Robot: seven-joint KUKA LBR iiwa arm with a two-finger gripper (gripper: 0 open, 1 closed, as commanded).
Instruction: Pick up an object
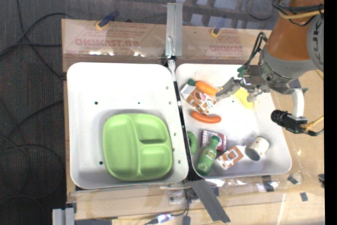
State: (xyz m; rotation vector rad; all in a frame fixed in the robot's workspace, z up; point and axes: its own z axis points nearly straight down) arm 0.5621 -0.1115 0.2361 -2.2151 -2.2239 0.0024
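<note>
My gripper [239, 88] hanging over right bin [274, 166], jaws spread wide, nothing between them. Yellow block [243, 96] right below, likely target. Toys crowd left wall, so isolated piece seems easier grab.

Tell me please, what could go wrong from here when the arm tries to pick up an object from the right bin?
1. The gripper hangs over the right bin beside a yellow object, close to the small carton and the carrot; it may nudge these instead of grasping.
2. The green bottle, another carton and the cup lie crowded together, so a grasp there may catch two things or slip.
</note>
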